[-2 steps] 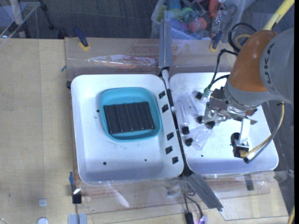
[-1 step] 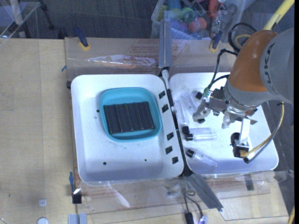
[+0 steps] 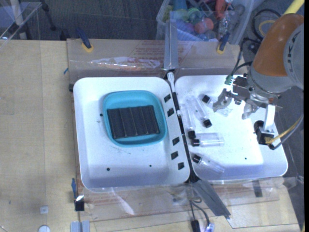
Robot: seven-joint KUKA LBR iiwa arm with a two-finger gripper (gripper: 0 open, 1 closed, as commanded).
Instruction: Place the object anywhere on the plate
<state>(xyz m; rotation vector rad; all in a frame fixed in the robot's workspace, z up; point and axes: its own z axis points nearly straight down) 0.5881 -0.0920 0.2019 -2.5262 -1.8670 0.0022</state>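
Pick-up stage, by my read: gripper (image 3: 236, 106) hovers in right bin (image 3: 251, 163) at right of frame, jaws spread, nothing between; clear tubes (image 3: 211, 141) lie lower left of it; blue plate (image 3: 133, 99) left bin—next, descend and grasp.

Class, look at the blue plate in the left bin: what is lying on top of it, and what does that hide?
A dark ribbed rectangular block lies on the blue plate, covering most of its middle. The plate's rim shows all around it; the plate surface under the block is covered, so it cannot be seen.
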